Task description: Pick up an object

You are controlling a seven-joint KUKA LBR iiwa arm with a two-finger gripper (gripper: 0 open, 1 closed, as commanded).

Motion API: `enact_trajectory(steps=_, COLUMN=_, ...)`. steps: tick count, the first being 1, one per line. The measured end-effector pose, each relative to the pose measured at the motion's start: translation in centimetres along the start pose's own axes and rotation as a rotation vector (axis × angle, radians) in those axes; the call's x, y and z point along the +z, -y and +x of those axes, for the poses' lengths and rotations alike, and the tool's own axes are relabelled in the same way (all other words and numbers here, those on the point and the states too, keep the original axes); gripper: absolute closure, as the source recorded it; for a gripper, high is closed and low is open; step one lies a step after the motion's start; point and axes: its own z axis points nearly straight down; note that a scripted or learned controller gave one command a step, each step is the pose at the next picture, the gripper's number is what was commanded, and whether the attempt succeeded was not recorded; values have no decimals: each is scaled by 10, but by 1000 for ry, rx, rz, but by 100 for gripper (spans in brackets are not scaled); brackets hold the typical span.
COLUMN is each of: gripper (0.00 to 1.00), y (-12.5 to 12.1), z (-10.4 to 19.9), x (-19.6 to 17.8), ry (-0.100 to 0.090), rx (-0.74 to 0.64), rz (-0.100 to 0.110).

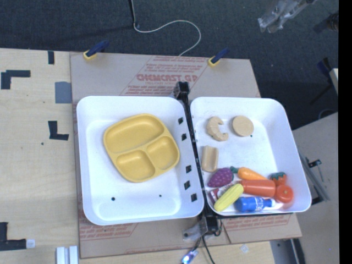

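Observation:
My gripper (273, 16) hangs high at the top right, above the dark floor and well clear of both bins. Nothing shows in it. The right bin (275, 147) holds toy food: a tan croissant piece (217, 128), a round cookie (242, 126), a beige bread block (209, 158), purple grapes (221, 176), a carrot (252, 174), a yellow corn cob (229, 197), a red sausage (258, 188), a tomato (284, 193) and a blue bottle (252, 204). A yellow divided plate (141, 147) lies in the left bin (93, 147).
Both bins rest on a cardboard sheet (165, 76) held by two blue-and-yellow clamps (95, 49). A white cable (165, 26) loops across the floor behind. Black clips line the divider (188, 147) between the bins.

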Motion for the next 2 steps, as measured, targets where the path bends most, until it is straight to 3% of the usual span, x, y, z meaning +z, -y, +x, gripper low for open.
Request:
enact_trajectory(steps=1, gripper=100, y=51, z=-57, x=24, ry=-1, rx=8, rz=4)
enact_trajectory(steps=2, gripper=100, y=86, z=-120, x=54, ry=-1, rx=7, rz=5)
